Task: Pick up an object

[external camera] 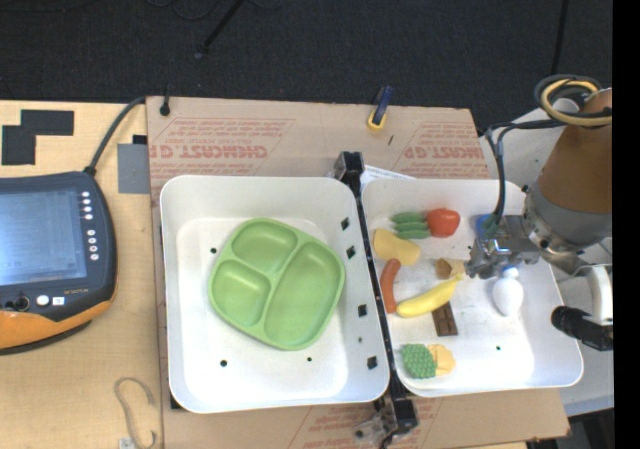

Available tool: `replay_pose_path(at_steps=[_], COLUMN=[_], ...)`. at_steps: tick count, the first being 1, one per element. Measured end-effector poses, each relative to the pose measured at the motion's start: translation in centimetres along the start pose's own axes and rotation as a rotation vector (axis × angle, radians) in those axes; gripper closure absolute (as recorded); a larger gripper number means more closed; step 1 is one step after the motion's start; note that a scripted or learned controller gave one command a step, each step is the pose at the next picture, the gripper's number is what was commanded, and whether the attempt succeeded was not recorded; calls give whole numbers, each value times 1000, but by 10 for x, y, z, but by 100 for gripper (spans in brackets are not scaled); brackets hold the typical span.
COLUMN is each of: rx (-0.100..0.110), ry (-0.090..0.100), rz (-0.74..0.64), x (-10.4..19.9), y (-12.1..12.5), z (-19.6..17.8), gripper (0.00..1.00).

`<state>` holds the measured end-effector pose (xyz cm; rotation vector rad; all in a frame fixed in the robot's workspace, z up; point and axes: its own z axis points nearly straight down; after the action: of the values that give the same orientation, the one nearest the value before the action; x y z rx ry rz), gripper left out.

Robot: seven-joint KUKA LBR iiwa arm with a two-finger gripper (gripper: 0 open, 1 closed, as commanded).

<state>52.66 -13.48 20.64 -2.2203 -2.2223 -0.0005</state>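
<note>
Lying just beside the hand [487, 262], a white egg [507, 294].

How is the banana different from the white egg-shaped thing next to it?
The banana is yellow, long and curved; the white egg-shaped thing is pale and rounded. The banana lies slantwise near the middle of the right bin, touching a brown block; the egg sits nearer the gripper. Both rest on the bin floor, unheld.

bins [190, 237]: we see smooth white plastic | green plate [277, 282]: glossy plastic | bench sheet [250, 142]: matt brown cardboard | banana [428, 299]: smooth, plastic-looking to us
</note>
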Motion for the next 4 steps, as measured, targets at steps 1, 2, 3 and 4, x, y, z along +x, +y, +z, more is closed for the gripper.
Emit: replay_pose_path(at_steps=[1, 2, 3, 4], rx=[1, 4, 4, 2], ry=[0, 2, 1, 1], rz=[-1, -3, -3, -3], x=[-1, 53, 112, 161], y=[0, 8, 19, 32], z=[-22, -11, -7, -22], gripper=[100, 100, 100, 100])
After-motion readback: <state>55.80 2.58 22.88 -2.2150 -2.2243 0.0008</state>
